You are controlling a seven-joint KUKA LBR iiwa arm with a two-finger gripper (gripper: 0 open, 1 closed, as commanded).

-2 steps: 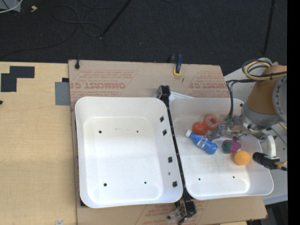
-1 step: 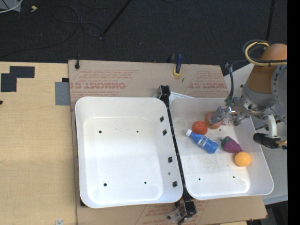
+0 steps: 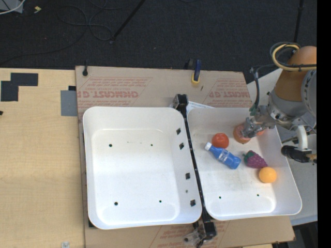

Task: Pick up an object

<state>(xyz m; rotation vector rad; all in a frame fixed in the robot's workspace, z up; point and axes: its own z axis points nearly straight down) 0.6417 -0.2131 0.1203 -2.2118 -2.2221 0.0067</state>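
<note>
On a cardboard-covered bench (image 3: 155, 84) two white bins are sitting side by side, and the arm's gripper (image 3: 250, 127) is reaching down at the far edge of the right bin (image 3: 289, 203) onto an orange-red object (image 3: 241, 134). Whether it is gripping cannot be told, so the pick is looking unfinished, with the lift to come. Counted in that bin: one red ball (image 3: 220, 140), one blue bottle (image 3: 224, 156), one purple piece (image 3: 255, 160), one orange ball (image 3: 267, 175). The left bin (image 3: 93, 138) is lying alongside.
</note>
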